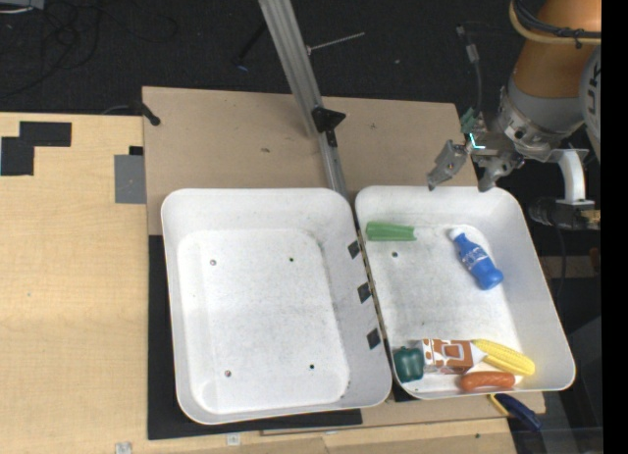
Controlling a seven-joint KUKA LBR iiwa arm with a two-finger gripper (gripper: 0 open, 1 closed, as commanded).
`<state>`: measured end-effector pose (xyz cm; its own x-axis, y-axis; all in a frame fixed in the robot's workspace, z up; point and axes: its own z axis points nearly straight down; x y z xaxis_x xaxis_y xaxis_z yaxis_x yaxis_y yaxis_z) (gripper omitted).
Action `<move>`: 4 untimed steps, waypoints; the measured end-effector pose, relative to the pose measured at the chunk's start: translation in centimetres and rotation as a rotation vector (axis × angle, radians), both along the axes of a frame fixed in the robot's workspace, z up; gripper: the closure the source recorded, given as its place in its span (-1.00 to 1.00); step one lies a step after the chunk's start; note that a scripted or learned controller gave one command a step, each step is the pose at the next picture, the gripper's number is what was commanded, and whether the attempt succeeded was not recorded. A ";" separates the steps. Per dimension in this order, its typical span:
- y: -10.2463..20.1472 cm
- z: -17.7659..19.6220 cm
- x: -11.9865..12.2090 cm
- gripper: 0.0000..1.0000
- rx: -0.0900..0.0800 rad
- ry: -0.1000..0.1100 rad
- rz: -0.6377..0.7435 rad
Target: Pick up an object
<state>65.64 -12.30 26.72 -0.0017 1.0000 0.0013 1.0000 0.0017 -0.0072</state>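
My gripper (463, 174) hangs above the far rim of the right bin (510, 209), open, with nothing between its fingers. Inside that bin lies a blue bottle (476, 259) with a white cap, a little below and to the right of the gripper. A green flat piece (391, 232) lies near the bin's far left corner. Along the near edge sit a dark green cup-like item (408, 363), an orange and white box (449, 354), a yellow corn cob (504, 356) and a red sausage-like item (486, 380).
The left bin (186, 246) sits beside the right one, with black clips (364, 291) along the shared edge. A slanted metal rail (299, 70) rises behind the bins. Brown board lies under both bins, with a wooden bench to the left.
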 end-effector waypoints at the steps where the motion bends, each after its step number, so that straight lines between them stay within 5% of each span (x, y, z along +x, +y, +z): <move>1: 0.0 0.3 0.1 -1.00 -0.001 -0.004 0.002; 4: -0.7 -15.5 0.0 -1.00 0.000 0.002 -0.004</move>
<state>65.62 -13.05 11.26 0.0021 1.0000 0.0017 1.0000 -0.0021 -0.0095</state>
